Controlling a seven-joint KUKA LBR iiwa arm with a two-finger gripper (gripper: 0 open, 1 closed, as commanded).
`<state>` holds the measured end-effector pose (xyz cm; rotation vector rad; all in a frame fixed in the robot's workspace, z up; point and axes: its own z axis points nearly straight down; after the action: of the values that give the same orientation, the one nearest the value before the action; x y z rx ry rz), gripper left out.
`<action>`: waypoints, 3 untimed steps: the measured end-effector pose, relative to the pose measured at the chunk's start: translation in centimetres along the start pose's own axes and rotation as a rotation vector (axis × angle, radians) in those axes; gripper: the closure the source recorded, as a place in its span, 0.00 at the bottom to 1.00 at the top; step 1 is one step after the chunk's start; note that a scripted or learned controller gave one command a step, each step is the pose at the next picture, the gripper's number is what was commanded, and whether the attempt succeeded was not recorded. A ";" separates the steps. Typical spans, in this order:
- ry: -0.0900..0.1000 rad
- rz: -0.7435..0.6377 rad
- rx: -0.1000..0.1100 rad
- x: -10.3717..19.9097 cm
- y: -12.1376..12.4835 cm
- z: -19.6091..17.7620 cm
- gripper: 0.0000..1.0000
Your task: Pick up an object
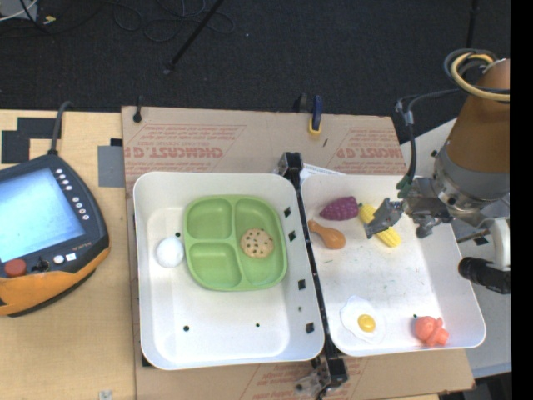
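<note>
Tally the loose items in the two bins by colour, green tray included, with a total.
Green: 1, divided tray
White: 2, ball, fried egg
Tan or brown: 2, cookie, drumstick
Purple: 1, grapes
Yellow: 1, corn, beside the gripper
Orange-red: 1, small toy
Total: 8

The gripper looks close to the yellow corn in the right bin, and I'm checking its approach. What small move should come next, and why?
Probably a short descent straight onto the yellow corn. The gripper sits over the corn's upper end in the right bin, and nothing shows between its fingers. The purple grapes and drumstick lie apart to the left, so there is room to go down.
</note>
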<state>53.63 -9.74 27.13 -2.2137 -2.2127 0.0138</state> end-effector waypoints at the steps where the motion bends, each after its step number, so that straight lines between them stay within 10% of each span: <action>1: -0.001 -0.002 -0.010 0.0 0.2 -0.6 0.00; 3: 0.000 -0.002 -0.006 0.3 0.0 10.2 0.00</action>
<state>53.50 -9.40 16.93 -2.2153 -2.2178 0.0069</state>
